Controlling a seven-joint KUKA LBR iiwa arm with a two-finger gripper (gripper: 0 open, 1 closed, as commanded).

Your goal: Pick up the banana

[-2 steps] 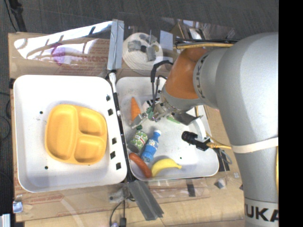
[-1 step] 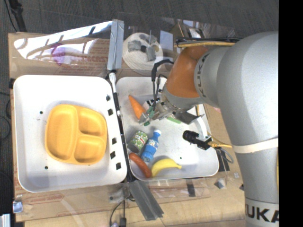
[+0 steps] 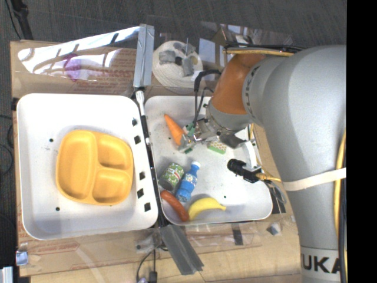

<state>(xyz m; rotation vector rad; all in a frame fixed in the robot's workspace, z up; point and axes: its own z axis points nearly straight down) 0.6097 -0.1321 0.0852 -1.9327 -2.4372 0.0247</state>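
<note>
Looking down on a desk (image 3: pixel 59 258) with two white bins side by side. Over in the left bin (image 3: pixel 35 117), finding a yellow divided tray (image 3: pixel 94 167) sitting near the middle, open side up. Moving across to the right bin (image 3: pixel 238 200), and here, spotting the banana (image 3: pixel 206 207) right down at the front wall, lying flat on its curve, with the stem end toward the right. Just to its left, picking out a red sausage-shaped piece (image 3: pixel 174 206), angled, close enough to be touching or nearly so; hard to say which. Just behind those, catching a blue bottle (image 3: pixel 187 183) on its side with a white cap, and a green can (image 3: pixel 173 173) snug against it on the left. Further back, noting an orange carrot (image 3: pixel 173 130), tilted, tip toward the front. And there, low in the back half of that bin, finding the gripper (image 3: pixel 196 134) on the grey arm (image 3: pixel 283 117), right beside the carrot and next to a small green-and-white block (image 3: pixel 216 148). Impossible to tell from this angle whether the grip is released or clenched. Well apart from the banana, with bottle and can in between.
</note>
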